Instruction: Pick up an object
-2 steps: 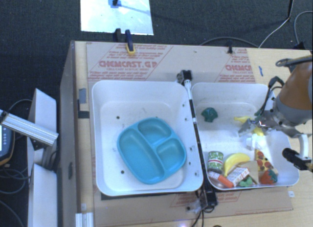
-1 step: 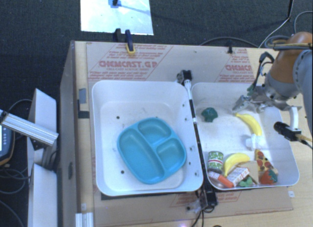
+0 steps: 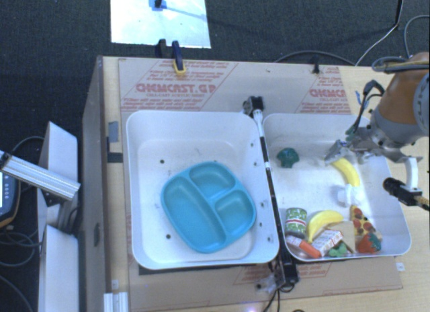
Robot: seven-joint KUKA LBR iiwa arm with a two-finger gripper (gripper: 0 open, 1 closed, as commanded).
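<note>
Take the right bin [image 3: 306,186] as your landmark. Your gripper [image 3: 351,148] sits over its far right part, just above a banana [image 3: 347,171]; you cannot tell how the gripper is set, as the arm [image 3: 403,105] hides much of it. The bin's middle floor lies open, with a green toy [image 3: 289,157] near its far left. Along its near wall crowd a can [image 3: 295,222], a second banana [image 3: 324,220], a carrot [image 3: 306,247] and a pizza slice [image 3: 363,225], tight against the rim. Left of it, a blue divided plate [image 3: 208,204] lies in the other bin [image 3: 144,169].
</note>
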